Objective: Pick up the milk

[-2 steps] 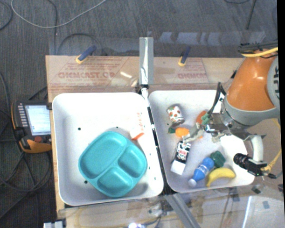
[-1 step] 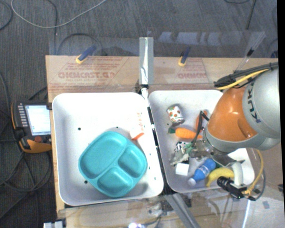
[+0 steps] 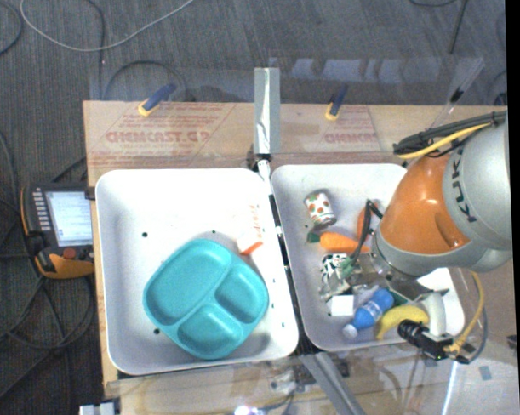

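The milk (image 3: 332, 268) is a small white carton with black cow patches and a bit of green. It lies in the right bin (image 3: 292, 244), left of centre. My gripper (image 3: 358, 274) hangs below the orange wrist band, right beside the carton's right side and low over the bin. The arm's body hides the gripper's upper part, and I cannot tell whether it touches the carton.
Around the milk lie an orange carrot (image 3: 338, 240), a small spotted can (image 3: 320, 208), a white block (image 3: 341, 306), a blue bottle (image 3: 368, 311) and a banana (image 3: 398, 317). The left bin (image 3: 124, 216) holds a teal divided plate (image 3: 206, 298) and a small orange piece (image 3: 251, 247).
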Robot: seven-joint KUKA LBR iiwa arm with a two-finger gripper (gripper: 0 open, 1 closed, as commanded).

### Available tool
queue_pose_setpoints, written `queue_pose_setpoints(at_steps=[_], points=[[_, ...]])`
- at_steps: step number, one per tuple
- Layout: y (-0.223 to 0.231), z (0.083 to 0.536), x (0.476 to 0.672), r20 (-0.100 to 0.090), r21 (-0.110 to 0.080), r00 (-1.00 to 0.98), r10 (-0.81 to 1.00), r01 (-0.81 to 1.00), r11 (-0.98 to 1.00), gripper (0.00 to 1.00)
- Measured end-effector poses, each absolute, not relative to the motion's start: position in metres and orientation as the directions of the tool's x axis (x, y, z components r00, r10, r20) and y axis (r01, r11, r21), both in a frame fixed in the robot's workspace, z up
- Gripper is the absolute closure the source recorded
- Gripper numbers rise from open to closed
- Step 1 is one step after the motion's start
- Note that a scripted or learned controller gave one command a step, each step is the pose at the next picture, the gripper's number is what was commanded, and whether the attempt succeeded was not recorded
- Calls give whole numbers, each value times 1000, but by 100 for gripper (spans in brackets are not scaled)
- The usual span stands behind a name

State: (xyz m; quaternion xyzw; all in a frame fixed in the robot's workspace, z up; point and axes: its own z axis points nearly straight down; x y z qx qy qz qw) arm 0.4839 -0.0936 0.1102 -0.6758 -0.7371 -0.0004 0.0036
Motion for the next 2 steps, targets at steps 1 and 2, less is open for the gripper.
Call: queue_pose_setpoints(at_steps=[1,2], points=[[-51,208,484,-1,-3,-3,1000,1000,3,100],[-43,223,511,-3,-4,-149,989,989,149,100]])
